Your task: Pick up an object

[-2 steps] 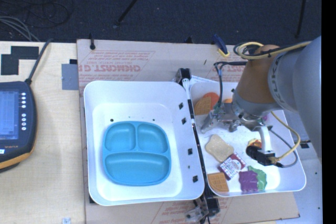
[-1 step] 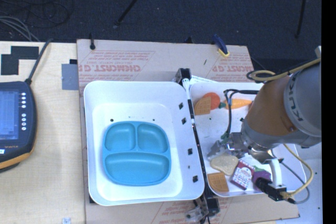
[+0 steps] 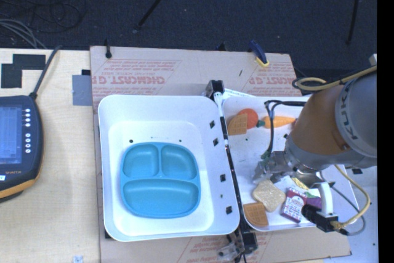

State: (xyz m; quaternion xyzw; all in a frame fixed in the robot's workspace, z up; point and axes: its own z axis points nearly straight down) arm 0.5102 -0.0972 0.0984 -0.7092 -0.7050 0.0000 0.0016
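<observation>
Dark floor with black cables lies behind the bench; the bench itself is light wood, and a sheet of brown cardboard [image 3: 184, 74] with red printing covers its middle part.

At the far left a control pendant [image 3: 17, 141] with a blue screen and an orange edge rests on the wood; near it a grey square [image 3: 80, 89] is on the surface.

Next comes the left bin [image 3: 111, 132], white and shallow; inside it a blue divided plate [image 3: 160, 180] with three compartments lies flat, well apart from the bin walls.

The right bin [image 3: 246, 145] stands just beside the left one, their rims touching along a line of black clips; it holds the small objects. Near its back wall there is a brown round piece [image 3: 237, 125], touching a red-orange round thing [image 3: 247, 117], and a carrot [image 3: 280, 122] just beside them. Toward the front lies a slice of bread [image 3: 268, 195], a brown flat piece [image 3: 255, 214] at the front rim, and a purple carton [image 3: 293, 206] just beside the bread.

The gripper [image 3: 268, 168] hangs low over the right bin, just above the bread slice; the grey and orange arm [image 3: 332, 126] hides much of it, so I cannot tell how far it is open, and I see nothing held in it.
</observation>
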